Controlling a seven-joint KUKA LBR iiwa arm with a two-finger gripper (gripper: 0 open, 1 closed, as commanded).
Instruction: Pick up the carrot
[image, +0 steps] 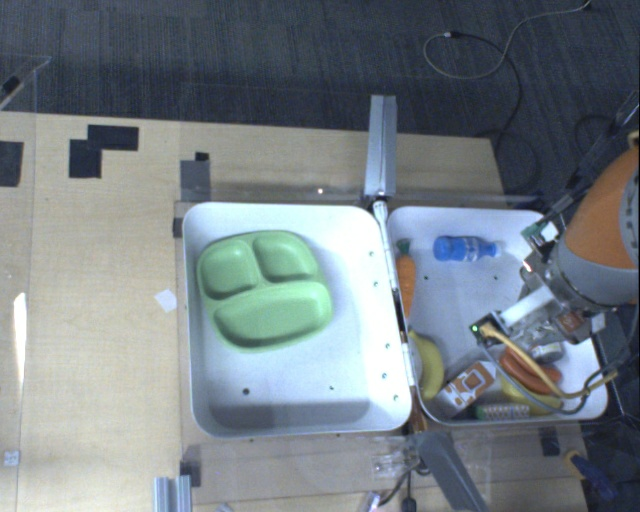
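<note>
The carrot (405, 284) is orange with a green top and lies lengthwise against the left wall of the right bin (470, 292), near the divider. My gripper (536, 342) hangs low over the lower right part of that bin, well to the right of the carrot and apart from it. It is above a red-orange item (533, 374) and nothing shows between its fingers.
A blue bottle (463, 248) lies at the back of the right bin. A banana (430, 363) and a small printed packet (468, 386) lie along the front, with a yellow item (520, 398) by the front wall. A green divided plate (263, 290) sits in the left bin (300, 400).
</note>
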